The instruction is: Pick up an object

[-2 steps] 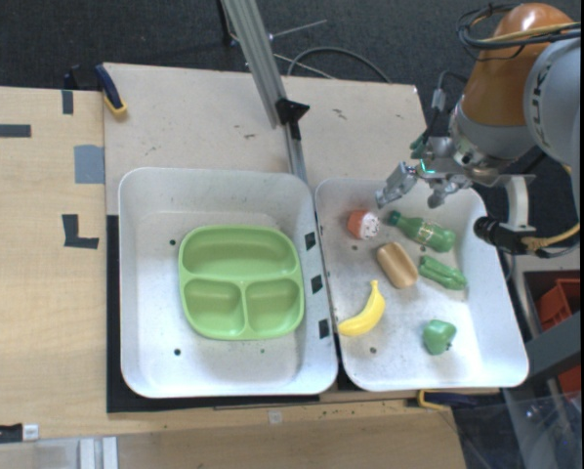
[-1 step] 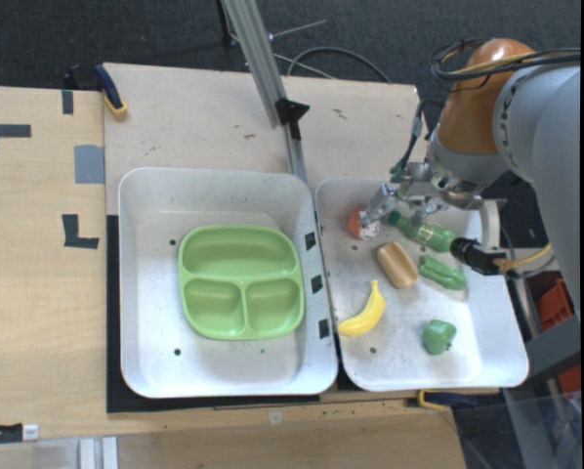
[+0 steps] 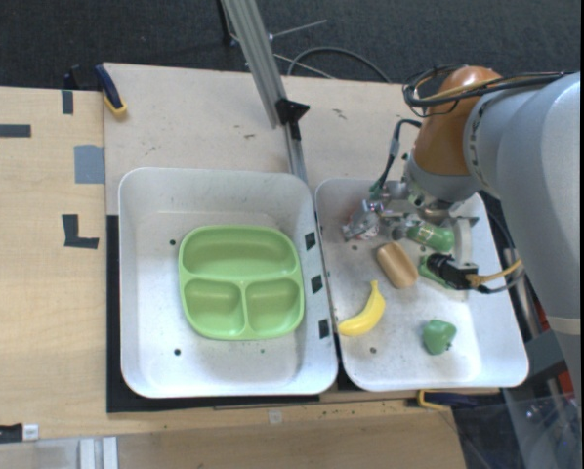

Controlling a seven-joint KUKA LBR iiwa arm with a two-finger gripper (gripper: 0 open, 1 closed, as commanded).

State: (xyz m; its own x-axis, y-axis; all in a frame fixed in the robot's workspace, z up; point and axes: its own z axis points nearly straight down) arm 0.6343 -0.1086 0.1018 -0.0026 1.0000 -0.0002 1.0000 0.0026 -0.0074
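My gripper (image 3: 368,219) hangs low over the back left part of the right bin (image 3: 497,355), under the orange band of the arm. Just in front of it lies a tan oval object (image 3: 396,265). A yellow banana (image 3: 363,315) rests near the bin's left wall. A small green pepper-like object (image 3: 438,336) sits toward the front right. A green cylindrical object (image 3: 433,234) lies right of the gripper, partly hidden by the wrist. I see nothing clearly held.
The left bin (image 3: 146,350) holds a green divided plate (image 3: 240,281). A metal rail (image 3: 263,62) slants down from the back to the bins' shared wall. Cables (image 3: 468,279) trail off the wrist over the right bin.
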